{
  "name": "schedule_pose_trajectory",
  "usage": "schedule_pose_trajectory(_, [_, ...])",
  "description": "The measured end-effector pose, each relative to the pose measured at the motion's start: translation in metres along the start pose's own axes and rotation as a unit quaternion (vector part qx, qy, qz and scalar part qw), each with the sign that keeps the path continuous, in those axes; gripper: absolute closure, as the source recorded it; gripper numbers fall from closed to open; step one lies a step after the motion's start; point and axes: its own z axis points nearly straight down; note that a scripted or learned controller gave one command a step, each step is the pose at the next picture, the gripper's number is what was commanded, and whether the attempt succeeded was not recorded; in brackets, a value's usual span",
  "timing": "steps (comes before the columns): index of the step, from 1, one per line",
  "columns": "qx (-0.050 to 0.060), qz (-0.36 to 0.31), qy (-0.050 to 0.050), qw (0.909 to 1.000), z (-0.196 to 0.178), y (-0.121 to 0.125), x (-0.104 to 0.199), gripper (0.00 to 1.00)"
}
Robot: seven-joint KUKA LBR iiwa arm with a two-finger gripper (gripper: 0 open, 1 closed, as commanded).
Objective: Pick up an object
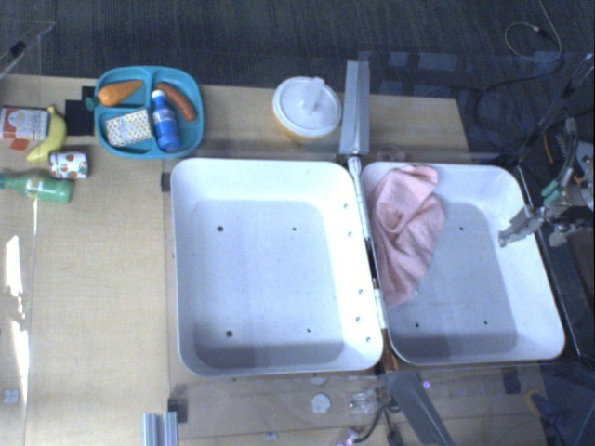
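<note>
A slim grey metal gripper [517,229] is seen at the right edge. Behind it, pale metal parts with small green marks are joined, and thin dark cables are looped above.

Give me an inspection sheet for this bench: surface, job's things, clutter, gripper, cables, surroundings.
Surface: wooden bench bearing a left bin and a right bin, side by side.
Job's things: pink cloth, crumpled against the right bin's left wall.
Clutter: blue divided tray holding toy food and a small blue bottle; banana, small can and green bottle at the bench's left edge; white lidded cup behind the bins.
Gripper: gripper at the right bin's right rim, apart from the cloth; finger state not discernible.
Cables: thin cables on the floor at upper right.
Surroundings: dark carpet behind the bench.
</note>
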Motion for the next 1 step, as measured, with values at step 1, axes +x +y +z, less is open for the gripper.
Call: schedule_pose_trajectory(1, [0.001, -0.019, 0.000, 0.9998, 0.1328, 0.0287, 0.0524, 0.00])
